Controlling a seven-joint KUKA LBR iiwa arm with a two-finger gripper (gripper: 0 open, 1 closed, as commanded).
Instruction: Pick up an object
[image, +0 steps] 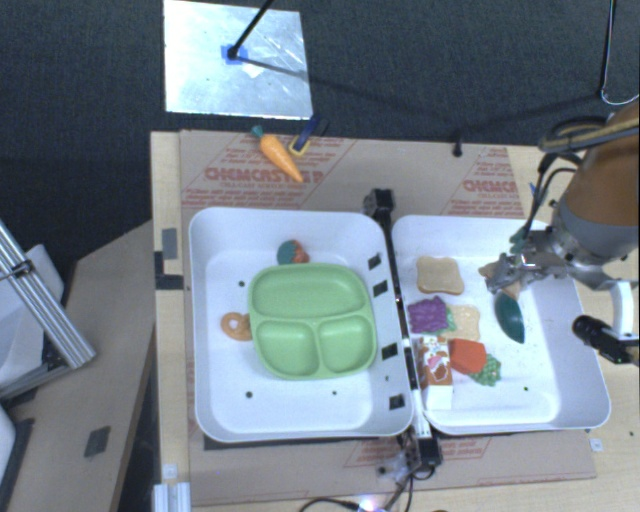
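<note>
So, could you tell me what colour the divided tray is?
Light green; the divided tray shows clearly in the camera view.

Objects in right bin (575, 400): dark teal oval piece (511, 318), lying lengthwise at right, just below the gripper (507, 276); tan bread slice (439, 275), flat, far left; purple grape cluster (429, 314) mid-left; red piece with green leaves (473, 359) near centre; printed card (433, 362) along left wall.

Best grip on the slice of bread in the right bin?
Judging by its pose, come straight down from above and pinch the bread slice across its two side edges. It lies flat on the right bin floor, apart from the purple item, so its edges look free.
</note>
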